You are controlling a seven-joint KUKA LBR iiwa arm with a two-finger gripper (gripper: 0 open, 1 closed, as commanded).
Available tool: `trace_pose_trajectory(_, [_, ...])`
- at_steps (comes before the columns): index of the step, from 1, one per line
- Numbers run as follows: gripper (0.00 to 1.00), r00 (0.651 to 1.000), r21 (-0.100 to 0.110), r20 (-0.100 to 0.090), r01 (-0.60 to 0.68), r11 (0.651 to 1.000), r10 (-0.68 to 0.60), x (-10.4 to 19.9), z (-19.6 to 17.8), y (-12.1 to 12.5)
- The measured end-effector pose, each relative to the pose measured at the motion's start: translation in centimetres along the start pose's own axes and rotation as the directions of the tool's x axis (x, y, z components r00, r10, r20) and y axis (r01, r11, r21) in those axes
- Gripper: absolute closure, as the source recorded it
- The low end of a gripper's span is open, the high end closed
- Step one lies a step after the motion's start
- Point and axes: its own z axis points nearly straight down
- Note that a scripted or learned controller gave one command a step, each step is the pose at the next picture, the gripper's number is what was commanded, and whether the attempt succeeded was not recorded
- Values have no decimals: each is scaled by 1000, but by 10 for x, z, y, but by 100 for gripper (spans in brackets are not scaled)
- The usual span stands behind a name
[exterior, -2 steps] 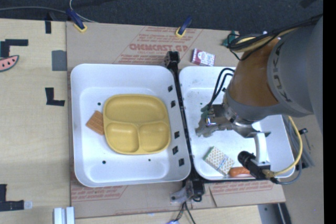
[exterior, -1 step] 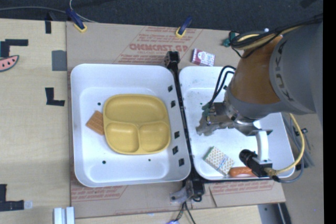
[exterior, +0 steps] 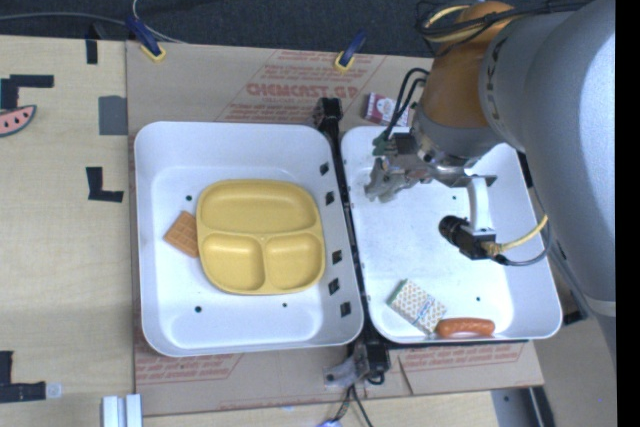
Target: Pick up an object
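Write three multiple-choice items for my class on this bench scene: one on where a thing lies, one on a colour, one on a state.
1. Where does the yellow tray lie?
A. in the left bin
B. in the right bin
C. on the cardboard outside both bins

2. What colour is the sausage in the right bin?
A. blue
B. orange-red
C. green

3. How does the cracker stand to the tray?
A. lying on top of the tray
B. partly tucked under the tray's left edge
C. far from it, in the other bin

Answers:
1. A: the tray sits inside the left bin.
2. B: the sausage near the bin's front wall is orange-red.
3. B: part of the cracker shows at the tray's left edge, with the rest hidden beneath it.
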Motion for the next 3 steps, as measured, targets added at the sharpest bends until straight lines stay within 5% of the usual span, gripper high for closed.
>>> trace_pose_trajectory(1, [100, 1000, 3, 1, 1, 1000, -1, 0, -9, 0])
trace_pose_trajectory(2, [100, 1000, 2, 0, -2, 1000, 2, -91, 74, -3])
trace_pose_trajectory(3, [100, 1000, 3, 0, 0, 1000, 0, -90, 65, -3])
